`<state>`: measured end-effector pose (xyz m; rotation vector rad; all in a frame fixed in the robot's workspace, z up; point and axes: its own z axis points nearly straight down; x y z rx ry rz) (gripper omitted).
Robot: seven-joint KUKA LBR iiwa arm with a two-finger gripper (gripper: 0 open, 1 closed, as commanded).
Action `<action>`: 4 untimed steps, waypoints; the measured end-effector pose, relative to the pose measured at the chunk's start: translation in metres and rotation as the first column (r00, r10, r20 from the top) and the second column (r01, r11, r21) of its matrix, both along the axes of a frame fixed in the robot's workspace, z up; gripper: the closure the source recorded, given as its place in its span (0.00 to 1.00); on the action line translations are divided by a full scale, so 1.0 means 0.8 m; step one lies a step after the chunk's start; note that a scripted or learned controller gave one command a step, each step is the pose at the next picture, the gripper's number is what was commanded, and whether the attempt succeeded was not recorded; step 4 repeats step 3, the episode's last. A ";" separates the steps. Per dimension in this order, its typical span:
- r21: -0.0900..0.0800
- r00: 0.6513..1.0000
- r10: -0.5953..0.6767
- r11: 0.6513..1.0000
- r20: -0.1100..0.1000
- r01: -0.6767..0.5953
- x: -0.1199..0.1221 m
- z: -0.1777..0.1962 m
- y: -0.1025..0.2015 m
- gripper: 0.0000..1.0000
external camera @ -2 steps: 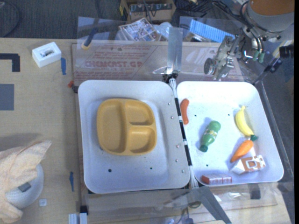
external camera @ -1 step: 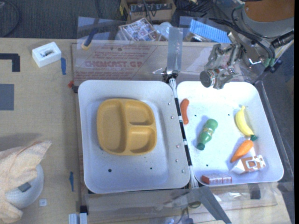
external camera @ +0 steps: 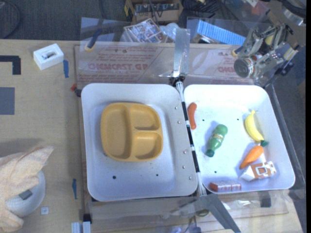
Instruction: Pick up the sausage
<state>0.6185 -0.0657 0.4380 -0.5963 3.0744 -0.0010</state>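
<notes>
The sausage (external camera: 192,115) is a short, orange-red piece, slightly curved, with rounded ends. It lies lengthwise in the right bin (external camera: 223,101), close against that bin's left wall and toward its far end. A green bottle (external camera: 216,140) lies near it, closer to the middle of the right bin, and the two do not touch. The tool (external camera: 262,50) hangs over the right bin's far right corner, well apart from the sausage. Nothing is seen in its grip, and I cannot tell whether it is open or closed.
</notes>
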 end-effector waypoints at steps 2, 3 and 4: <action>-0.003 0.970 0.242 0.970 -0.002 -0.242 -0.056 -0.001 -0.197 1.00; -0.001 1.000 -0.031 1.000 -0.005 0.031 -0.126 -0.001 -0.199 1.00; -0.001 1.000 -0.031 1.000 -0.005 0.031 -0.126 -0.001 -0.199 1.00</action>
